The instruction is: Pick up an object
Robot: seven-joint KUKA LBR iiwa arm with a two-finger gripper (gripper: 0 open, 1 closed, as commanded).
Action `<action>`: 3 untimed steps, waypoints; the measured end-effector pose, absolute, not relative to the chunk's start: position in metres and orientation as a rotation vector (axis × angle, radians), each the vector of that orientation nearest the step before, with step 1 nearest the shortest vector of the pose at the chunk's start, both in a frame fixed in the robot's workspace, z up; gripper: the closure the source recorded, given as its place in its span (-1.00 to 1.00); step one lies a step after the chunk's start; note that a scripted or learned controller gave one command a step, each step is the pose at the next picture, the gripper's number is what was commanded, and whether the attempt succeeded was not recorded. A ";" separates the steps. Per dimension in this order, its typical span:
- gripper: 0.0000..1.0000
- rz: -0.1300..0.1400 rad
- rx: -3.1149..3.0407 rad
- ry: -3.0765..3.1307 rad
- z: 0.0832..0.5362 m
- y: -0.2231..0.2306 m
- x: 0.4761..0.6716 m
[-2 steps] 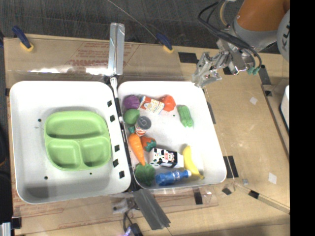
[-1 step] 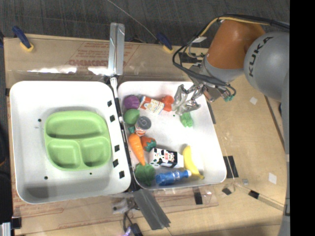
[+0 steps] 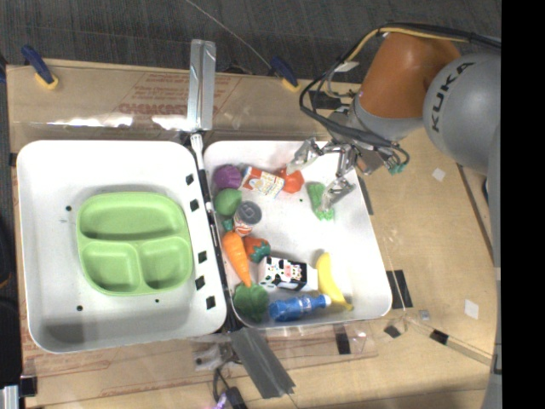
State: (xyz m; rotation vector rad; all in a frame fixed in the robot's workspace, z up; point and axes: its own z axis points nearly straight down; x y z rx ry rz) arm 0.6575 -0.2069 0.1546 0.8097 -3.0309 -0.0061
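My gripper hangs over the far right part of the right bin, fingers spread open with nothing between them. One fingertip is near the bin's back wall, the other just above a small green piece. A red-orange item and a red and white packet lie just left of the gripper. Further left are a purple item and a green ball. Toward the front lie a carrot, a cow-patterned box, a banana and a blue bottle.
The left bin holds a green divided plate. A grey can, a red toy and a dark green vegetable crowd the right bin's left side. A metal divider post stands between the bins at the back.
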 end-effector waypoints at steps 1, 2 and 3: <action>-1.00 0.007 0.939 -3.004 0.111 -0.187 0.660; -1.00 0.006 0.848 -3.033 0.096 -0.189 0.650; -1.00 0.000 0.900 -3.003 0.090 -0.124 0.645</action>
